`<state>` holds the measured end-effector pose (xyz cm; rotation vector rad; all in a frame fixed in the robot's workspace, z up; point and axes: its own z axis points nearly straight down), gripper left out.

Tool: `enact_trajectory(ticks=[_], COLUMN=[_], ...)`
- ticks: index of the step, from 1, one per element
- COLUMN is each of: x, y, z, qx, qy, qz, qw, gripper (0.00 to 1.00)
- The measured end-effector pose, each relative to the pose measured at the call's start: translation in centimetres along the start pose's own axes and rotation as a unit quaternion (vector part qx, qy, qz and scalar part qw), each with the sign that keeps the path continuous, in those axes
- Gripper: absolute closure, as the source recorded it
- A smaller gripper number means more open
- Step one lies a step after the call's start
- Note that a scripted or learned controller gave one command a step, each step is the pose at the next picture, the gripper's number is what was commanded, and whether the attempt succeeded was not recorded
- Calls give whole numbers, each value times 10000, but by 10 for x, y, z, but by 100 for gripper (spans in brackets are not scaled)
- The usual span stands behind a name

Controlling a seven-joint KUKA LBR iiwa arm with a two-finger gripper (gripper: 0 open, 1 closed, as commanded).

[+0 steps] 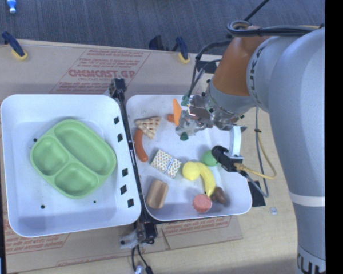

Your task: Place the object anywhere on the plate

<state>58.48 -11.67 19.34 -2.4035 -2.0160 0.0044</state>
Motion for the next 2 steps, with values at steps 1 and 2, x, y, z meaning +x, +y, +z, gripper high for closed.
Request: enact_trajectory(ticks=[1,2], x=[41,41], y=[-41,-41], z=[3,3], qx=[8,7], qy=[-1,-3], qz=[779,779], qw=[9970,9970], gripper=[100,0])
